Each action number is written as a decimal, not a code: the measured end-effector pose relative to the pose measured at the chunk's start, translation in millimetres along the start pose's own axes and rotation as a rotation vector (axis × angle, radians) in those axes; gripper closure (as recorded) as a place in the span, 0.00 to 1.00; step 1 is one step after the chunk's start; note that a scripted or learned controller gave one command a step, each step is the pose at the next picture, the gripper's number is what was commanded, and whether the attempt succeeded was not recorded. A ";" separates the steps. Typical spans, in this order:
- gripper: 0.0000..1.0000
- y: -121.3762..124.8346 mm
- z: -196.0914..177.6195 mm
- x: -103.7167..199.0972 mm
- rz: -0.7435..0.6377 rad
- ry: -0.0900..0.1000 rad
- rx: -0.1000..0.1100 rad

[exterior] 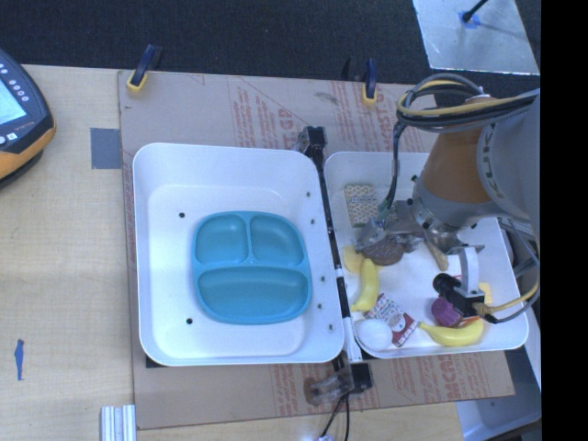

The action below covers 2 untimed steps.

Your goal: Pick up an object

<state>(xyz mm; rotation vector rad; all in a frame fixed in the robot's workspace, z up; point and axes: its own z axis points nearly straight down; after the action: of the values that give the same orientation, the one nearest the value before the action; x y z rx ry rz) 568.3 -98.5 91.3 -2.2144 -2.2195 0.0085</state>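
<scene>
The right bin (514, 265) holds several small objects. A yellow banana (367, 285) lies near its left wall and a second banana (456, 334) near the front. Between them are a purple piece (446, 312) and a white round item with a red-and-white wrapper (388, 323). A beige textured square (360, 197) lies at the back left. My gripper (393, 239) hangs low over the middle of this bin, right above a grey-brown lump (382, 250), just behind the first banana. The arm's orange band (455, 168) hides the bin's back right part.
The left bin (165, 182) holds a blue divided plate (251, 267). A dividing rail (329, 246) runs between the two bins. Yellow and black cables (439, 92) loop above the arm. A yellow-grey pendant (16, 108) lies on the bench at the far left.
</scene>
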 end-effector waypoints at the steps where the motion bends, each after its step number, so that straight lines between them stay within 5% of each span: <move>1: 1.00 1.5 -10.8 -1.5 0.000 -0.001 -0.002; 2: 1.00 18.2 -106.6 68.1 -0.009 0.001 -0.015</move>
<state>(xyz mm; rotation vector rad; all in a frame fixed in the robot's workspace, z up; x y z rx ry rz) 587.3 -30.4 197.7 -2.2111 -2.2359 -0.0092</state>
